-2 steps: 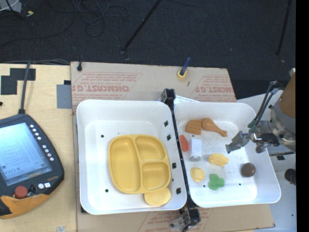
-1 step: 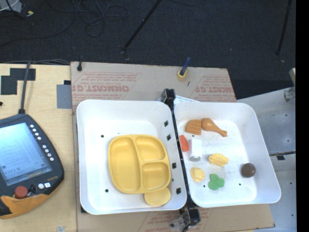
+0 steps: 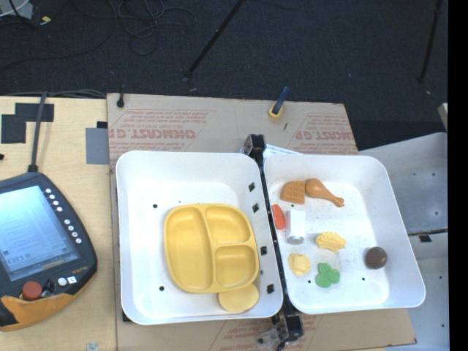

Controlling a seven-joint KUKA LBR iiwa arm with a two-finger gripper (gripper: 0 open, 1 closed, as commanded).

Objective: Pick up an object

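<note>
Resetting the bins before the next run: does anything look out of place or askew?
Mostly tidy. The yellow divided tray sits skewed in the left bin, and a small yellow disc pokes out from beneath its near edge. Toy foods lie loosely scattered in the right bin.

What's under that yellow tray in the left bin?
A round yellow disc pokes out from beneath the tray at its near edge. The rest of the disc, and whatever else lies beneath, is covered.

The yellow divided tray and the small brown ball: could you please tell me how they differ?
The yellow divided tray lies in the left bin, while the brown ball sits in the right bin. The tray is far larger than the ball. The tray is flat with three compartments; the ball is round and plain. The tray is yellow; the ball is dark brown. Both rest on a white bin floor.
</note>
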